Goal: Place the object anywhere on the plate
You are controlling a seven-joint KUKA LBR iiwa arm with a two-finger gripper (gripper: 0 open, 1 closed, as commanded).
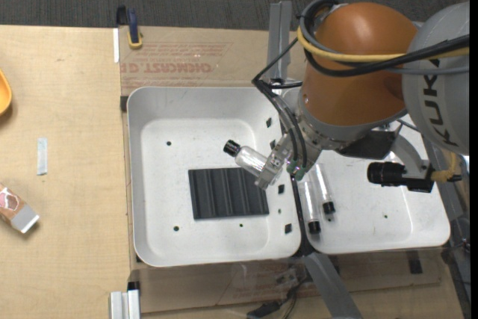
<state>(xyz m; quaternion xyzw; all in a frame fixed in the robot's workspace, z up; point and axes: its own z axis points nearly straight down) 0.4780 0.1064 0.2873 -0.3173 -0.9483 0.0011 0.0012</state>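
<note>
A black ribbed plate (pixel 228 193) lies flat in the left white bin (pixel 149 160). A small clear bottle (pixel 250 159) with a black cap (pixel 231 148) hangs tilted over the plate's upper right corner, cap pointing up-left. My gripper (pixel 278 164) reaches in from the right under the orange-banded wrist and is shut on the bottle's base end. The arm's bulk hides the inner edge between the two bins.
Two clear tubes (pixel 317 198) with black ends lie in the right bin (pixel 388 224) near its left wall. A black cylinder (pixel 388 174) juts out below the arm. On the wooden bench to the left lie a small grey strip (pixel 42 157) and a wrapped block (pixel 18 211).
</note>
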